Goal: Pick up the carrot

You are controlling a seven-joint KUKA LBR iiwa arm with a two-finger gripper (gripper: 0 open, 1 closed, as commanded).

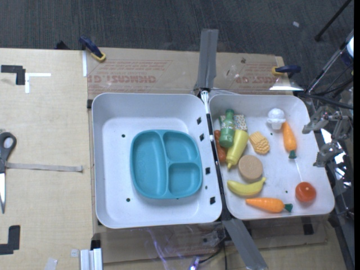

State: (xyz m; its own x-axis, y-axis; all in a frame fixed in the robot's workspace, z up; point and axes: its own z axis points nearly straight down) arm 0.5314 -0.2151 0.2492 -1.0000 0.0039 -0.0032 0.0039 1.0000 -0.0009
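On the desk point(45, 151), seen from above, two shallow white bins sit side by side: the left bin point(107, 151) holds one teal divided plate point(167, 164), and the right bin point(315, 167) holds the toy food. Two carrots lie there, which is the main hazard: one carrot point(268, 205) rests along the near edge just beside the banana point(246, 187), and a second carrot point(289, 138) lies upright in the frame near the far right corner, beside a small white piece point(275, 117). A program could aim between them or switch targets midway. Counted, the right bin also has one banana, one tomato point(305, 192), one corn piece point(259, 143), one yellow bottle point(237, 145), one green bottle point(227, 129), one round tan biscuit point(250, 167), and a reddish item partly hidden at the left wall. The claw point(329, 136) hovers at the right rim, well apart from the near carrot; whether it is released or clenched I cannot tell. Descending on the near carrot risks nudging the banana or pinning the carrot against the bin wall; both carrots look smooth and likely to slip.
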